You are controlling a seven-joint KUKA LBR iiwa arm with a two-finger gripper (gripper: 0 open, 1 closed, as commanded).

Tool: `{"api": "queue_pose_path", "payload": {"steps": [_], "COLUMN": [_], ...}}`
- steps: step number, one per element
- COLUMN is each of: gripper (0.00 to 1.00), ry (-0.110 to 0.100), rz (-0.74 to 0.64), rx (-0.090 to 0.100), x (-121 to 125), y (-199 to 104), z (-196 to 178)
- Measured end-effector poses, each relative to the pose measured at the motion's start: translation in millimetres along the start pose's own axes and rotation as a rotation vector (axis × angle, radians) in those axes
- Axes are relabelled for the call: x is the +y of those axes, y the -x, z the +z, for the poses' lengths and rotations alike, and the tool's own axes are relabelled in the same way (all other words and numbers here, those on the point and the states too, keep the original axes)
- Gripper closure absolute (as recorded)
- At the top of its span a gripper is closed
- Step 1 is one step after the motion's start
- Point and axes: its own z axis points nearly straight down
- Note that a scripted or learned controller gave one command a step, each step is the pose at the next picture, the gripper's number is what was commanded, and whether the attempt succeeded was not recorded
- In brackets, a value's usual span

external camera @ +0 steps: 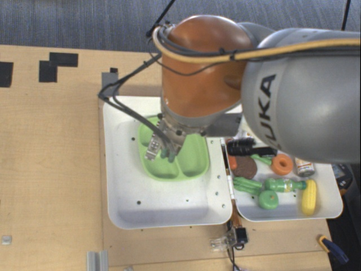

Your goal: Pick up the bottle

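Observation:
The bottle (284, 184) is a small green see-through one lying on its side in the right bin (333, 210), among other items. My gripper (161, 149) hangs over the left bin (169, 210), low above the left part of a light green divided tray (192, 160). It is well to the left of the bottle, across the wall between the two bins. The arm's big orange and grey body covers the far part of both bins.
Around the bottle in the right bin lie a yellow corn-like piece (308, 197), an orange ring (281, 165), a brown disc (245, 166), a black tool (246, 147), a green round piece (269, 200) and a small can (305, 169). Cables hang at the bench front (234, 239).

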Motion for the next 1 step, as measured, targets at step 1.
{"api": "queue_pose_path", "payload": {"steps": [1], "gripper": [1.00], "ry": [0.004], "rz": [-0.003], "rx": [-0.004], "x": [1.0], "y": [1.0], "z": [-11.0]}}
